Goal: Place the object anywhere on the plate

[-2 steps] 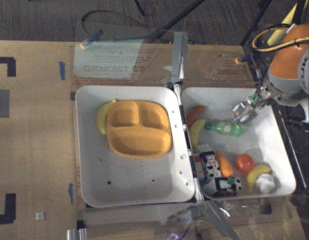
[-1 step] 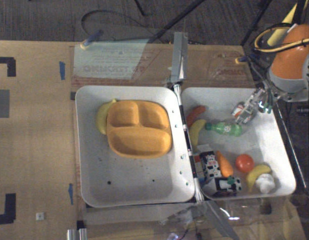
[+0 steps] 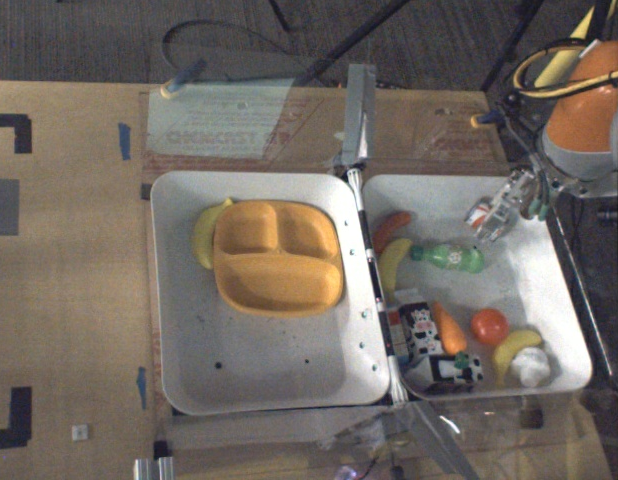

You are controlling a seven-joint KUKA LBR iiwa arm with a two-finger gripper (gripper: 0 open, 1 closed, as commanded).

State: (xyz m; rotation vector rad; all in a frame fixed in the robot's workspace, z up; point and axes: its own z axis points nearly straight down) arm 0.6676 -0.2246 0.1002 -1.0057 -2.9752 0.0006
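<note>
An orange divided plate (image 3: 278, 256) lies in the left bin (image 3: 259, 368), covering most of a yellow banana (image 3: 203, 236) at its left edge. My gripper (image 3: 486, 221) hangs over the right bin's far right part, just above and right of a green bottle (image 3: 449, 258) that lies on its side. Nothing shows between the fingers. Other items in the right bin (image 3: 559, 298) are a red-orange sausage shape (image 3: 392, 226), a yellow banana (image 3: 392, 263), a carrot (image 3: 449, 328), a tomato (image 3: 489, 326) and a second banana (image 3: 514, 348).
Two cow-patterned cartons (image 3: 417, 330) (image 3: 451, 370) sit at the right bin's front left, and a white object (image 3: 532, 367) at its front right. A metal divider (image 3: 357, 128) runs between the bins. Cables and the arm's orange body (image 3: 581, 108) stand at the far right.
</note>
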